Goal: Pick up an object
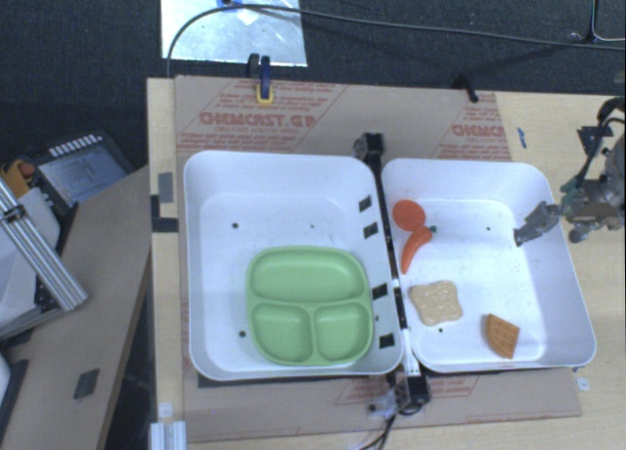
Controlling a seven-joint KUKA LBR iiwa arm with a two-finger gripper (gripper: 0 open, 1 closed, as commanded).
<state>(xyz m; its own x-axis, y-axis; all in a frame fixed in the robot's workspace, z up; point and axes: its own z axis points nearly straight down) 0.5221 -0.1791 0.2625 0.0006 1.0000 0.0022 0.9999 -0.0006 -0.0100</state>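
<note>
A dark carpeted floor surrounds a bench covered with printed brown board, and on that board sit two shallow white bins side by side. At the far left, off the bench, lies some grey equipment with a metal rail. The left bin [210, 179] holds a green divided plate [309, 303], three compartments, lying flat toward the near side of the bin. Across the black clips joining the two, the right bin [548, 189] holds three small things along its left and near parts: an orange spoon-like piece [411, 226] close to the shared wall, a pale toast-shaped piece [436, 302] just nearer the camera, and an orange waffle-like wedge [502, 336] apart from it toward the near right corner. The gripper [537, 222] sits at the right rim of that bin, a grey finger reaching in over the wall, nothing between its fingers that can be made out; whether it stands wide or narrow I cannot tell at this size.

The step in hand looks like the approach: the arm is at the edge of the bin and no object has been reached yet. The next move would call for travelling leftward and down over one chosen piece. The wedge looks the nearest candidate, lying well clear of its neighbours and of the bin wall
</note>
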